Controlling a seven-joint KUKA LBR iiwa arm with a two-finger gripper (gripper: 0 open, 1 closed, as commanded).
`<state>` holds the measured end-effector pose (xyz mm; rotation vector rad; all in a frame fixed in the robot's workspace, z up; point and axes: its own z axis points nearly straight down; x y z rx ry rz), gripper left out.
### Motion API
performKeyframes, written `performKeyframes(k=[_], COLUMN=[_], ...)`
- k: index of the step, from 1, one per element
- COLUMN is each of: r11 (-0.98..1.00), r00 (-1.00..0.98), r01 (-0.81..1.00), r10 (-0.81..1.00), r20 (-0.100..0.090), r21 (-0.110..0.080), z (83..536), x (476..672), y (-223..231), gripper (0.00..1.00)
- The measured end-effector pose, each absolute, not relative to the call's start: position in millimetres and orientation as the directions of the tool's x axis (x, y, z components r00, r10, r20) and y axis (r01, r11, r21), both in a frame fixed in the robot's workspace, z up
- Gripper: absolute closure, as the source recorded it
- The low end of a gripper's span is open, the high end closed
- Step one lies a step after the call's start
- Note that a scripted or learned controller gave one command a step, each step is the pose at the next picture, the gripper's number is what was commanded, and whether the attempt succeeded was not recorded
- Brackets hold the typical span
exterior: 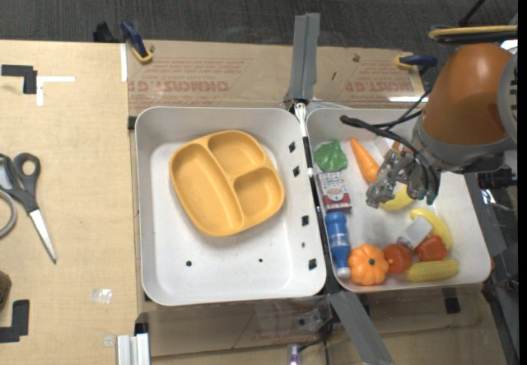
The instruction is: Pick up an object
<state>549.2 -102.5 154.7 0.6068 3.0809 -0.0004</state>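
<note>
The gripper [387, 189] hangs low in the right bin [469, 273], toward the right of the frame, with the grey and orange arm [469, 104] looming over it. Its metal parts are bunched and partly hidden by the wrist, so whether it is open or closed I cannot tell, and nothing can be seen held in it.

Just beside it, lower right, lies a small yellow piece [398, 202], seemingly the nearest thing to pick up. A carrot [363, 159] lies just to its upper left, and a banana [436, 226] a little further down to the right. Along the bin's left wall sit a green toy [330, 156], a red and white packet [333, 189] and a blue bottle [337, 233]. At the bottom are a pumpkin [368, 264], a tomato [397, 257] and a corn cob [431, 270].

The left bin [156, 273] holds a yellow divided plate [227, 182]. Scissors [31, 198] lie on the worktop [66, 273] at the far left.

The risk is crowding: the yellow piece looks small and rounded, and a grasp slightly off centre would likely squeeze it out sideways. The carrot lies close enough to be nudged or caught instead.
</note>
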Motion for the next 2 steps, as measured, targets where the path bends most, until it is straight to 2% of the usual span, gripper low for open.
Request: performKeyframes(k=[1,2], r11=[0.926,0.883], r00=[-0.926,-0.883], r01=[0.379,0.47], r10=[0.379,0.47], r20=[-0.002,-0.004], r21=[0.0,0.001], z=[155,93], x=[549.3,612.8], y=[-102,-120], gripper=[0.0,0.0])
